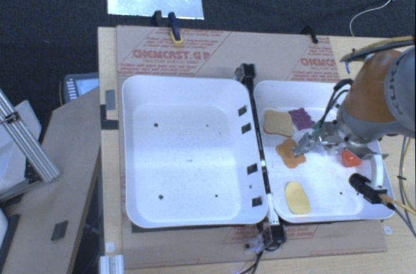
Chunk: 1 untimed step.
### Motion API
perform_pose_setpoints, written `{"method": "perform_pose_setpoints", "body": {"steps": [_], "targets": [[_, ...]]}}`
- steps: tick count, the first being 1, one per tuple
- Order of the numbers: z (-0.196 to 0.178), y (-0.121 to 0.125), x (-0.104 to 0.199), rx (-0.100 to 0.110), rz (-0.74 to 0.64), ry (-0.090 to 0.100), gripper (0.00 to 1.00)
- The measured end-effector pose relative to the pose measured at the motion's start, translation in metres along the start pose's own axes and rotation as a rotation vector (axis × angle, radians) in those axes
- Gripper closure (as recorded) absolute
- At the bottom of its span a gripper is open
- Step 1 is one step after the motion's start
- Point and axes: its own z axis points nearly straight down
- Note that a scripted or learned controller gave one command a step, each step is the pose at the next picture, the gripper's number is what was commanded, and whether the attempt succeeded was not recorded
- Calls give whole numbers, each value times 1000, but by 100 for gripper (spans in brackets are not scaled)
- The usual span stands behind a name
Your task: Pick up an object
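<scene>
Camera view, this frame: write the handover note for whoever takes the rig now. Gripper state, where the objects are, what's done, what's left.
Gripper: low in the right bin, at the orange piece; no object visibly held.
Objects, all in the right bin: tan slice and purple piece at the back, orange piece mid-bin, yellow oval near the front, red piece beside the wrist.
Done: the arm has reached into the bin.
Left: grasp an object and lift it.
</scene>
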Motion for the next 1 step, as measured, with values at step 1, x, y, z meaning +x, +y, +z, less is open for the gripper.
{"method": "perform_pose_setpoints", "body": {"steps": [1], "targets": [[-15, 4, 8, -8, -12, 2, 100]]}}
